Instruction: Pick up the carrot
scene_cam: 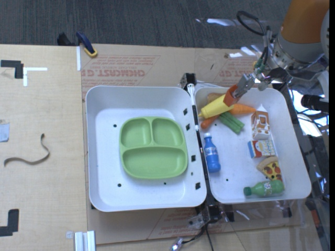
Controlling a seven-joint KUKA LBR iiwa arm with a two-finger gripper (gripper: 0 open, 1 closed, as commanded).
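The carrot (244, 109), orange and tapered, lies in the upper part of the right bin (293, 156), just right of a yellow banana-like piece (215, 107). A second red-orange piece (209, 122) pokes out below the yellow one, and another red-orange bit (231, 95) sits at its upper end. My gripper (239, 90) hangs low over the bin's back edge, just above and left of the carrot, touching or nearly touching that upper red-orange bit. I see nothing clearly held.
Beside the carrot in the right bin are a green stalk (231, 122), a blue bottle (212, 153), a small carton (260, 124), a snack box (261, 148), a pizza slice (270, 168) and a green bottle (264, 188). The left bin (99, 182) holds a green divided plate (153, 147).
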